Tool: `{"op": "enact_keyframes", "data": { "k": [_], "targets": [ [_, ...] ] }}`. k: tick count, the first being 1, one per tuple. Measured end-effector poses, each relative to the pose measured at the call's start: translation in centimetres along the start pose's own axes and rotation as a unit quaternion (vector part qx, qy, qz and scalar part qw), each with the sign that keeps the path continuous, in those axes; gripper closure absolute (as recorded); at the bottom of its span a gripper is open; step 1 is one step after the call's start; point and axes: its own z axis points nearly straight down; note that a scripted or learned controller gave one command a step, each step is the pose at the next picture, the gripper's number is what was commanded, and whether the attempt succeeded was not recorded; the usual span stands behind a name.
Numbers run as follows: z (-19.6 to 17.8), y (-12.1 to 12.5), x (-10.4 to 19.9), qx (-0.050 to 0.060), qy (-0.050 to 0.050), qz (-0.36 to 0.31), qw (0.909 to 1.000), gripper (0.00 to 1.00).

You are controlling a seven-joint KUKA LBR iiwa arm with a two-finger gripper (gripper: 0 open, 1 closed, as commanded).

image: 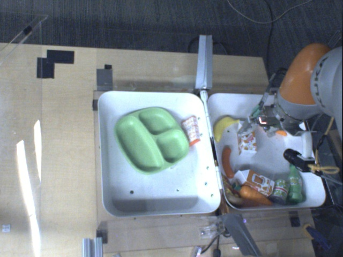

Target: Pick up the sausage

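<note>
My fingers (261, 118): low over the right bin's 12 o'clock rim; I cannot tell how far apart they stand or whether they grip anything.
Sausage (228, 162): reddish, lying lengthwise by the right bin's (316, 199) 9 o'clock wall, at 7 o'clock from me, apart.
Packet (246, 142): between us, just below me.
Banana (225, 126): at 12 o'clock from the sausage.
Carrot (253, 195): at 5 o'clock from the sausage.
Left bin (110, 191): green tray (151, 139), small wrapper (191, 130) at its 3 o'clock.

Arm (316, 84) cropped at right edge; end effector (261, 118) blurred.
</note>
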Motion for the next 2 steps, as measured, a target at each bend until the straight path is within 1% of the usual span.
{"op": "enact_keyframes", "data": {
  "k": [1,2],
  "targets": [
    [3.3,3.3,3.7,-0.008,-0.003,0.008,0.9999,0.00],
    [3.8,1.3,1.9,-0.003,-0.001,-0.008,1.0000,0.00]
  ]
}}
